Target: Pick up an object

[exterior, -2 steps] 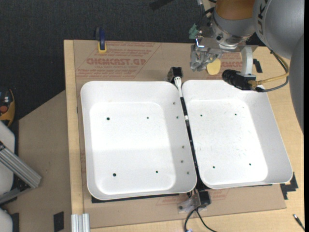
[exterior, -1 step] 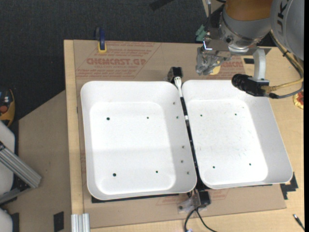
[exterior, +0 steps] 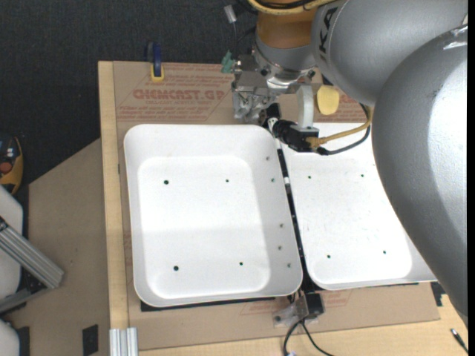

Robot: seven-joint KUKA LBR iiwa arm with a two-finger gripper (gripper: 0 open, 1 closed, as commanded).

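My gripper [exterior: 272,111] hangs under the orange wrist band at the far edge of the bench, over the back end of the seam between the two bins. A small pale yellow object [exterior: 327,100] lies just to its right, near the far rim of the right bin [exterior: 349,273]; the grey arm hides part of it. I cannot tell whether the yellow object touches the gripper. The left bin [exterior: 141,199] shows a bare white floor with a few small dark dots.
The big grey arm covers the right side of the right bin. A black fitting with a yellow cable [exterior: 300,136] sits at the seam's far end. A blue and yellow clamp [exterior: 155,59] stands on the cardboard base at the back left.
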